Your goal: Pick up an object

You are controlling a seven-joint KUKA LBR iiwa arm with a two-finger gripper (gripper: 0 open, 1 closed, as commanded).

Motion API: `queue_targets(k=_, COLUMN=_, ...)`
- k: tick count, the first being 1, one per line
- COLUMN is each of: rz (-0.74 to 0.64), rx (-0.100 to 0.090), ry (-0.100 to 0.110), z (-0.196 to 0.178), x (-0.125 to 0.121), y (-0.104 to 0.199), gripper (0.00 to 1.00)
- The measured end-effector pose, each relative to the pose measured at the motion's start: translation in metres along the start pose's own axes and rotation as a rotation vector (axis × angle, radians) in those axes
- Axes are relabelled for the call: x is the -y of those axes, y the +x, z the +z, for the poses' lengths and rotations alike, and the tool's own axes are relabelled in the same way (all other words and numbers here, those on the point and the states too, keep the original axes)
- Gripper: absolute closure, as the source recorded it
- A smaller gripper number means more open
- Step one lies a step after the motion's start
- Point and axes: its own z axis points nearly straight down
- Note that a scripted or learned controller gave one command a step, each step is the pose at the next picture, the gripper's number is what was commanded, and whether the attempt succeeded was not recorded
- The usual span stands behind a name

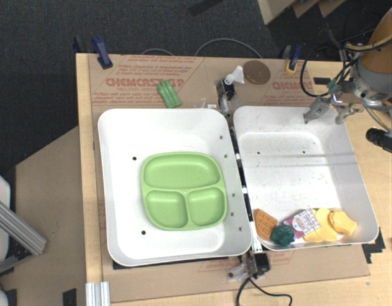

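Small objects lie clustered along the near edge of the right bin (297, 152): a tan waffle piece (266, 222), a dark green lump (283, 235), a pink-and-white packet (304, 222), a yellow block (322, 227) and an orange-yellow piece (342, 222). My gripper (326, 112) hangs over the far right corner of that bin, well away from the cluster. Its two metal fingers are spread open with nothing between them. The grey arm reaches in from the right edge.
A green three-section plate (183, 190) lies in the left bin (119, 139). On the bench behind the bins sit a green clip (169, 94), a brown disc (256, 72) and blue clamps (103, 51). Cables run past the gripper.
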Motion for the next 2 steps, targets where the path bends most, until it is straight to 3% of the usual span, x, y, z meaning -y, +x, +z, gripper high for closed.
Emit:
queue_targets(k=1, rz=-0.001, rx=-0.011, ry=0.018, z=0.065, x=0.013, y=0.005, gripper=0.00)
queue_targets(k=2, rz=-0.002, rx=-0.005, ry=0.010, z=0.051, x=0.011, y=0.004, gripper=1.00)
